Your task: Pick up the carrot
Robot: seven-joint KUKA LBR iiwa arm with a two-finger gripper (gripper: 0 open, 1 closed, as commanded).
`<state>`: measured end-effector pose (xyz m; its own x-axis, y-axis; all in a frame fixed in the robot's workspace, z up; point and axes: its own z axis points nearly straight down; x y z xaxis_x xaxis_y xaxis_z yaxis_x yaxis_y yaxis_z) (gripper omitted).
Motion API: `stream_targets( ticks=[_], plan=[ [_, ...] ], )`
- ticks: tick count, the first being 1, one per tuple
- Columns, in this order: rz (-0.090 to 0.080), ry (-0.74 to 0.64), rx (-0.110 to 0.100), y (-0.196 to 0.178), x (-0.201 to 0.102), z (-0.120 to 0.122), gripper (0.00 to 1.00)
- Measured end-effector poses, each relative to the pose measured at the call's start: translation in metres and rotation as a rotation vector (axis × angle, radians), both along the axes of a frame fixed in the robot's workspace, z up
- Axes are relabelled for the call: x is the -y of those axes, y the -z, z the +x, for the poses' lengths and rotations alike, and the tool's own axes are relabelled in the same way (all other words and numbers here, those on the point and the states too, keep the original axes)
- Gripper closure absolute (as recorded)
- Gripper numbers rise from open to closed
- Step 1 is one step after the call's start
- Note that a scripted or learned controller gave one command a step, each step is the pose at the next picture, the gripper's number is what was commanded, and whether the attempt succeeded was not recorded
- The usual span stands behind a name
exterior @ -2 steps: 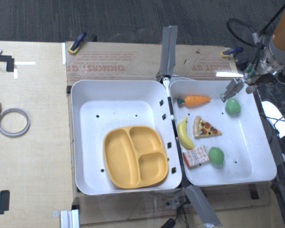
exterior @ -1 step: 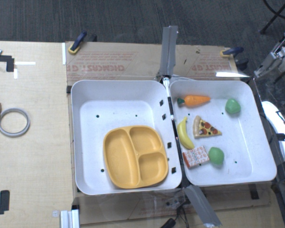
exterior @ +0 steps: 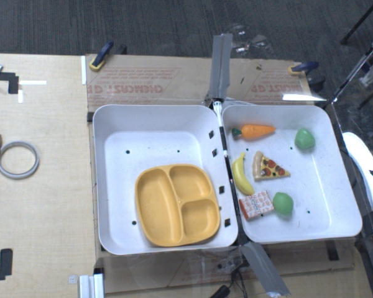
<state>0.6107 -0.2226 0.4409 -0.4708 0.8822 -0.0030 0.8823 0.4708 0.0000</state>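
Toward the far left corner of the right bin (exterior: 326, 188): carrot (exterior: 257, 131), orange with a green top. Lies flat on the white floor, green end pointing at the divider between the bins, tip pointing toward a green ball (exterior: 304, 139) near the far right wall. Touches nothing around it.

Nearer the camera from the carrot: pizza slice (exterior: 269, 167), and just beside that on the left, along the divider, a yellow banana (exterior: 239, 174), curved and running lengthwise. Closer still to the near wall: a red and white box (exterior: 256, 205), touching or nearly touching a second green ball (exterior: 283, 203) on its right; cannot tell which.

Over in the left bin (exterior: 118, 166): a yellow divided plate (exterior: 176, 203) with three compartments, sitting toward the near right corner.

Behind both bins: flat cardboard (exterior: 174, 79) with red lettering, held by blue clamps (exterior: 101, 54) at its far corners. Out on the wooden tabletop (exterior: 43, 216) at left, well apart from the bins: a roll of tape (exterior: 17, 159), lying flat.

As for the hand: cannot tell whether wide, narrow or holding anything.
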Motion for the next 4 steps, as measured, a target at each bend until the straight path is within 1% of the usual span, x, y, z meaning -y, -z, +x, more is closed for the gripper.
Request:
stream_targets(
  ticks=[1, 2, 3, 4],
  plan=[
    [0.0, -0.279, 0.001, -0.002, 0.0, -0.049, 0.0],
    [0.002, -0.141, -0.002, 0.0, -0.04, -0.069, 0.0],
    [0.001, -0.434, -0.001, -0.001, -0.05, -0.12, 0.0],
    [0.0, -0.663, -0.001, -0.001, -0.03, -0.131, 0.0]
  ],
)
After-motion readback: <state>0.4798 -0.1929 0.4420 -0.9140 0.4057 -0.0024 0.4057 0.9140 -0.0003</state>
